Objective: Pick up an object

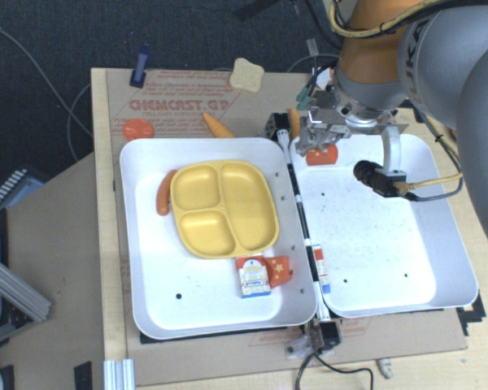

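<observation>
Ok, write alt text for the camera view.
The arm's tool sits over an orange-red object at the right bin's far-left corner. The left bin holds a yellow divided plate, a sausage beside it and a small carton.

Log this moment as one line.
gripper: top-left of right bin, over red-orange object | grasp: unclear | yellow divided plate, hot dog: left bin
</observation>
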Controlling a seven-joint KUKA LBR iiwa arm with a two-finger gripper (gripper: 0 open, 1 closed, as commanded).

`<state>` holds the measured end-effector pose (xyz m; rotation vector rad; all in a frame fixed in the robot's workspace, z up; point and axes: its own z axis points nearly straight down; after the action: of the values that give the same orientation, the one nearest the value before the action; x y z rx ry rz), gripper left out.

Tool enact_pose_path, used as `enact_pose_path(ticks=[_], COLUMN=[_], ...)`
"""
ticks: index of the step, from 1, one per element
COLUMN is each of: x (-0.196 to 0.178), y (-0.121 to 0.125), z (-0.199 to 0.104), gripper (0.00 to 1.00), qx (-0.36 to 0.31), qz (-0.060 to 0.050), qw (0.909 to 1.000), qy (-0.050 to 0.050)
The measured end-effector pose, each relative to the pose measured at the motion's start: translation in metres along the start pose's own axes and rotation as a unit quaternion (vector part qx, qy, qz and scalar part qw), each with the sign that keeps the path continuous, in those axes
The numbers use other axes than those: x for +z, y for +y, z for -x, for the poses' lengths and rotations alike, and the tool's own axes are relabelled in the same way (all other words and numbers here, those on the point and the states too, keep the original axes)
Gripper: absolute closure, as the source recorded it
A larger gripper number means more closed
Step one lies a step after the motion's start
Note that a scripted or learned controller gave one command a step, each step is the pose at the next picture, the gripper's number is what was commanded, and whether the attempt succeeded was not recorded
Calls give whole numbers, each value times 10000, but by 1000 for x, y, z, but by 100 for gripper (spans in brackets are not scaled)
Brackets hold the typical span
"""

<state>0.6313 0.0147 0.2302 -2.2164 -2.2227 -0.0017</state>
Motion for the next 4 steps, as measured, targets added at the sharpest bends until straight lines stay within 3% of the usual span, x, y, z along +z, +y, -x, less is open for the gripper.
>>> enact_pose_path(ticks=[1, 2, 3, 4], x=[10, 11, 5, 15], y=[35, 11, 8, 35], z=[36, -26, -2, 32], gripper=[100, 100, 100, 100], qx=[18, 4, 19, 18], qz=[14, -5, -1, 15], qw=[10000, 10000, 10000, 10000], qy=[-21, -5, -15, -20])
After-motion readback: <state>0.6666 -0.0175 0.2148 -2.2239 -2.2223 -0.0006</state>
